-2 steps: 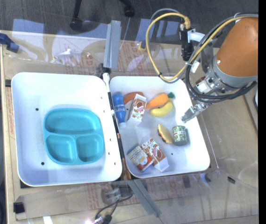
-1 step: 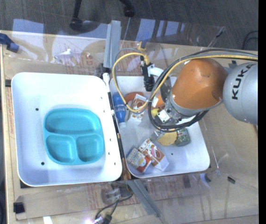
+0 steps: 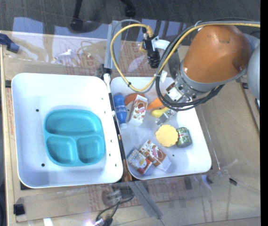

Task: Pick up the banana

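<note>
1. The left bin holds a turquoise tray with three compartments, lying flat near the bin's middle.
2. The right bin is crowded: a blue bottle lies along its left wall, and a small juice carton lies tilted beside it, with an orange item partly hidden behind the carton.
3. The banana lies near the middle of the right bin's far half, a short yellow stretch of it visible just under the arm's wrist, with another orange piece touching it on the far side.
4. A round yellow item sits nearer the front, touching a dark green can on its right; two red-and-white packets lie side by side at the front left.
5. The arm reaches in from the right, its orange band above the bin's far right corner and its wrist angled down and leftward.
6. The gripper points down beside the banana; whether it is apart or together cannot be told, nor whether it touches the fruit.
</note>
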Robot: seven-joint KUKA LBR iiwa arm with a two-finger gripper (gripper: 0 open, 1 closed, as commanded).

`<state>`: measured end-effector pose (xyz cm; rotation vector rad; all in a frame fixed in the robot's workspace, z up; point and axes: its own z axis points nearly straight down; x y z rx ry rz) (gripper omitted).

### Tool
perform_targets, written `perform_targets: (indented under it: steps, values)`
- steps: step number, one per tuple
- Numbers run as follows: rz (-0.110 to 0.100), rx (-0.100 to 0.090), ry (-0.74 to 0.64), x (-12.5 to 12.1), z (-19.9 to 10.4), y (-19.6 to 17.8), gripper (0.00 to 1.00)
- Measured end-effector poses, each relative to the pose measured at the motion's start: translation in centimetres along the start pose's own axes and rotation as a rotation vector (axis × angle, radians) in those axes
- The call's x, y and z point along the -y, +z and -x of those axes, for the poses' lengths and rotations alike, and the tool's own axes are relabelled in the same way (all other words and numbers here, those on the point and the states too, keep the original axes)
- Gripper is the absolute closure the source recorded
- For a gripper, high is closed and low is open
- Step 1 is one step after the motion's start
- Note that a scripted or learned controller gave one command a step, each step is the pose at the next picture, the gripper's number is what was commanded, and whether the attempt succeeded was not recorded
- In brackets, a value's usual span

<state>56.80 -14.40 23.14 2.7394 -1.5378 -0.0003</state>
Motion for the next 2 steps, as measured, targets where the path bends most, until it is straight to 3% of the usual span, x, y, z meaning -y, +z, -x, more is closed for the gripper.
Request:
perform_targets:
  steps: [1,2]
  values:
    - [0.0,0.001,-0.062,3.3,-3.1,-2.1,1.0]
    - [-0.008,0.0,-0.531,6.0,-0.2,-1.2,1.0]
